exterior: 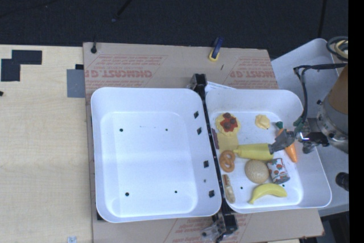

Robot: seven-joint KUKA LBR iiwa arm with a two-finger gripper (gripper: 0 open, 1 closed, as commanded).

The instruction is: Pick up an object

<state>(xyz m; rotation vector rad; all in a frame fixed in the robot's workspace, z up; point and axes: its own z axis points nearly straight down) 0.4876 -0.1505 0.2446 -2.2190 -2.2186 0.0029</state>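
2 shallow white plastic bins sit side by side on a brown cardboard sheet (170, 68). The left bin (102, 151) fills the centre of the frame; the right bin (310, 190) lies right of centre and holds the toy food. The grey two-finger gripper (282, 141) reaches in from the right edge, low over the right bin, its tips just beside the right end of a long yellow corn-like piece (253, 151) and close to a small orange carrot-shaped piece (292, 153). Whether it is clamped on anything cannot be told. Below these lie a round tan bun (256, 171), a small printed can (278, 170) and a yellow plastic banana (267, 193). A brown pretzel (227, 160) lies near the bins' divider.
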